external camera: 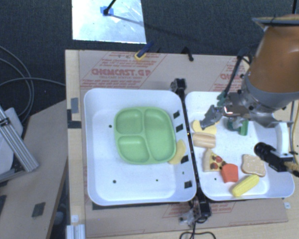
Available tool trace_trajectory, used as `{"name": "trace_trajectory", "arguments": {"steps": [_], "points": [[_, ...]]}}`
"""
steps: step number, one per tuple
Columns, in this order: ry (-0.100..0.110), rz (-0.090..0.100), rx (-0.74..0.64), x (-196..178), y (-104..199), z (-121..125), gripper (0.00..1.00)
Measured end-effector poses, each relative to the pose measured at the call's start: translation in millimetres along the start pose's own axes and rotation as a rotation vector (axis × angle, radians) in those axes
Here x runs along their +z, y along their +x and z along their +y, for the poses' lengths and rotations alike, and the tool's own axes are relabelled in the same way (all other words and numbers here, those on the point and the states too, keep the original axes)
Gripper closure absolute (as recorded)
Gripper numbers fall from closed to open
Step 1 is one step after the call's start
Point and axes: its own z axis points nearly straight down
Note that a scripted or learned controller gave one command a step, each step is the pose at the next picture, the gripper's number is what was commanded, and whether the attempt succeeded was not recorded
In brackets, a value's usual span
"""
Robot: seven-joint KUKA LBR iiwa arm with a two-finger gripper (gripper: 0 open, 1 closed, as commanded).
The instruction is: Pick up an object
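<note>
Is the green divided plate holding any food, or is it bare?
Bare. The green plate lies flat in the left bin, its compartments showing only green. A yellow piece sits against its right rim, outside it.

This is a robotics laboratory, not a home or a kitchen. The two white bins (97,148) stand on a sheet of printed cardboard (119,71) that covers a plain wooden bench (40,148). The floor is dark carpet (30,19), and loose black cables (12,63) run across it. At the left edge there is an aluminium profile frame (10,138). The food in the right bin is only plastic toy food, such as a corn cob (245,184) and a pizza slice (213,161). The large grey and orange industrial arm (279,59) also belongs to such a test place.
</note>
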Motion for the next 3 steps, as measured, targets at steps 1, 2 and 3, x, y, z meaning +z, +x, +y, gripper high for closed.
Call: {"name": "trace_trajectory", "arguments": {"steps": [1,2,3], "points": [[0.017,0.0,0.004,144,39,-4,0.0],[0.003,0.003,-0.002,163,140,57,0.0],[-0.012,0.0,0.008,-156,75,86,0.0]]}}
